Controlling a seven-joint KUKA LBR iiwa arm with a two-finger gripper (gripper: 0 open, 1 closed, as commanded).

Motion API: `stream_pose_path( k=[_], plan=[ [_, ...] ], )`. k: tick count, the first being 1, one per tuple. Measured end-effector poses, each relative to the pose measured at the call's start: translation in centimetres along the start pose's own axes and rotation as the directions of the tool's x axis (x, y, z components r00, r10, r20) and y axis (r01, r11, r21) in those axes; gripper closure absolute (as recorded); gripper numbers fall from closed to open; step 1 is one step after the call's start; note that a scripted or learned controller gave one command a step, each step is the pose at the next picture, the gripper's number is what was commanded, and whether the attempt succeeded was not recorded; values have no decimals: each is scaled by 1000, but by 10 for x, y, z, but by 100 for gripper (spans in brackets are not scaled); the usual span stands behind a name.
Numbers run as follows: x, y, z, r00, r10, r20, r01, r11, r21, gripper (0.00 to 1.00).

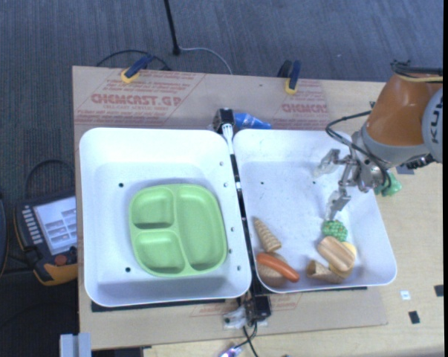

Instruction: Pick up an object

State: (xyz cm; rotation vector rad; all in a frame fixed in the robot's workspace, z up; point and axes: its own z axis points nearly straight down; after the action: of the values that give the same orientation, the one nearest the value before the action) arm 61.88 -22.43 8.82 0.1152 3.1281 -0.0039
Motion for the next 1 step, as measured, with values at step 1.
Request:
stream_pose_path(
  k=[1],
  plan=[
    [106, -8, -2, 976, -219, -5, 219, 976, -2, 0]
  ],
)
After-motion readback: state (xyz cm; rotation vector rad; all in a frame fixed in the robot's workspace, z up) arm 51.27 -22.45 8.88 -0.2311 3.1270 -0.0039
